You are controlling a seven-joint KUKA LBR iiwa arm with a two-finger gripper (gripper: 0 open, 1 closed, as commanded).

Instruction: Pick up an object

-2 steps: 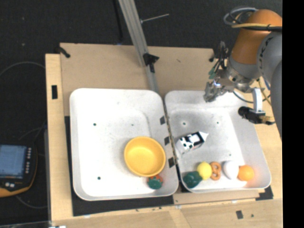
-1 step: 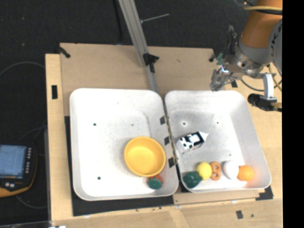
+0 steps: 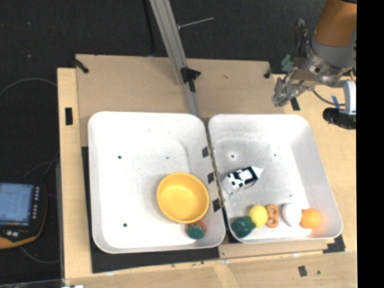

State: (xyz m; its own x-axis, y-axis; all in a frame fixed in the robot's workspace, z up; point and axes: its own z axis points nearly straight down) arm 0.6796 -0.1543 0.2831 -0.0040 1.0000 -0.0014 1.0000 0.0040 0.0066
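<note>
My gripper (image 3: 283, 96) hangs above the bench just past the far right corner of the right bin (image 3: 300, 138), with nothing seen between its fingers. In that bin lie a black and white toy (image 3: 241, 179) near the left wall, and along the front edge a dark green object (image 3: 243, 225), a yellow ball (image 3: 258, 215), a small orange ring (image 3: 272, 215), a white ball (image 3: 291, 213) and an orange ball (image 3: 311, 218). The left bin (image 3: 129, 155) holds a yellow bowl (image 3: 182, 197) and a small green and orange object (image 3: 195, 230) at its front right.
A slanted metal pole (image 3: 173, 41) rises from between the bins at the back. A handheld pendant with a blue screen (image 3: 19, 212) lies off the bench at the left. Cables and a black fitting (image 3: 339, 116) sit at the right edge.
</note>
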